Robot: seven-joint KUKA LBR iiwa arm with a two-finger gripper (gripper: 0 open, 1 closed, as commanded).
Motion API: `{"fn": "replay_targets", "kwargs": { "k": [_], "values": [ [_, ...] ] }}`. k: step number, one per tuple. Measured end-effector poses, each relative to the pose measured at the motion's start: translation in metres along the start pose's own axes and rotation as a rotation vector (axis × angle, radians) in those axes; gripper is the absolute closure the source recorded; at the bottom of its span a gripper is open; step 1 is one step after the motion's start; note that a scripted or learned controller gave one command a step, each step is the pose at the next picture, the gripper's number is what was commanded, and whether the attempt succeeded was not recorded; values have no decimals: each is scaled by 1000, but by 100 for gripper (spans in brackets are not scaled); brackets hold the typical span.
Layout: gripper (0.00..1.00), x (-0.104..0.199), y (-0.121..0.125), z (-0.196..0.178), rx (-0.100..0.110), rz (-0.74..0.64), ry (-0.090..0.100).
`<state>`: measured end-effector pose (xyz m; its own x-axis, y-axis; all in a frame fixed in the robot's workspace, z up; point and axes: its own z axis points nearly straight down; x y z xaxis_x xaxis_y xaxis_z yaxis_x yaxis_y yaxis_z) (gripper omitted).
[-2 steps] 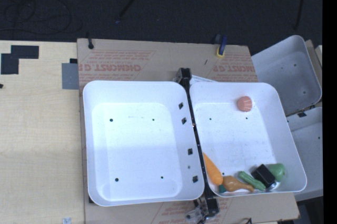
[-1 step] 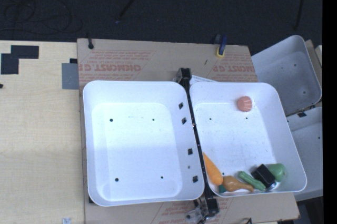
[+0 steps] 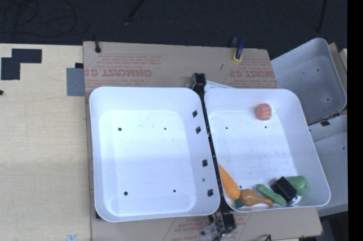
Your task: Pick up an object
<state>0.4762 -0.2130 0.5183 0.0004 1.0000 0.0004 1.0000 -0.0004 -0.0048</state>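
Observation:
The right bin (image 3: 295, 115) holds a small pinkish-orange ball (image 3: 263, 111) near its far side. Along its near edge lie an orange carrot-shaped piece (image 3: 228, 180), a tan-orange lump (image 3: 254, 198), a green elongated piece (image 3: 270, 194), a black block (image 3: 284, 189) and a green rounded piece (image 3: 298, 182), crowded together.
The left bin (image 3: 102, 115) sits beside the right one, with a black clip strip (image 3: 207, 143) along their shared edge. Both rest on a cardboard sheet (image 3: 170, 67) on a wooden bench (image 3: 39, 138). A grey-white panel (image 3: 309, 72) stands at the far right.

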Motion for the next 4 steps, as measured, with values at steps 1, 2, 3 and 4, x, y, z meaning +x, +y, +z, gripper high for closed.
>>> {"fn": "replay_targets", "kwargs": {
  "k": [1, 2, 3, 4],
  "values": [
    [100, 2, 108, 29, 2, -6, 2],
    [100, -1, 68, -23, -7, 2, -2],
    [100, 1, 77, 18, 1, -1, 1],
    [100, 91, 92, -22, -7, -10, 1]
  ]
}}
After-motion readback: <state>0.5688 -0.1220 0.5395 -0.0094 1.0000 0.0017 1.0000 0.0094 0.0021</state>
